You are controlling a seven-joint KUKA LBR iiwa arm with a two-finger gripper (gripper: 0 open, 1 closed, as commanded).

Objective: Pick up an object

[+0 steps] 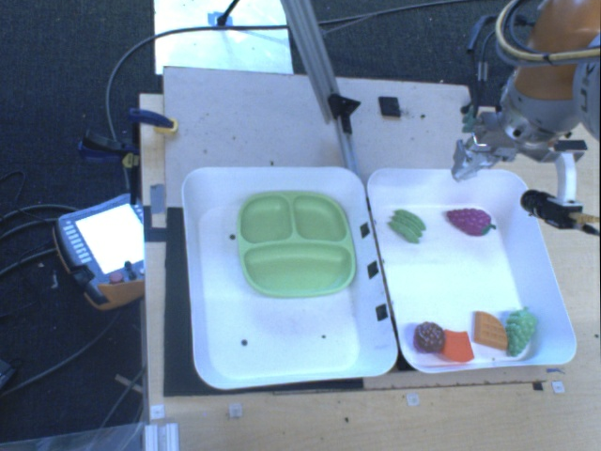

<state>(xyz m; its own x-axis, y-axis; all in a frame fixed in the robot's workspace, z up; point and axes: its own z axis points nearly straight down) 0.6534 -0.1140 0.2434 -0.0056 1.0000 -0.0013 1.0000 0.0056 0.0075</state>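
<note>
Overhead slanted view of my bench. My gripper point(467, 163) hangs over the far rim of the right bin point(540, 252), near that bin's back edge; whether it is released or clenched I cannot tell from here, and nothing is seen in its grasp. My arm point(549, 45), grey with its orange band, enters from the right. Candidate objects lie in the right bin: a purple bunch of grapes point(469, 221) closest to my gripper, just in front of it; green pea pods point(408, 225) to its left, near the bin's inner wall; and, along the near edge, a dark red-brown round berry-like piece point(429, 336), touching an orange-red wedge point(457, 347), then an orange cracker-like square point(489, 330) and a pale green broccoli-like cluster point(522, 329) side by side in the near right corner. The left bin point(282, 346) bears a green three-compartment plate point(296, 243) in its far half. A teach pendant point(103, 247) rests on the floor at left.
</note>
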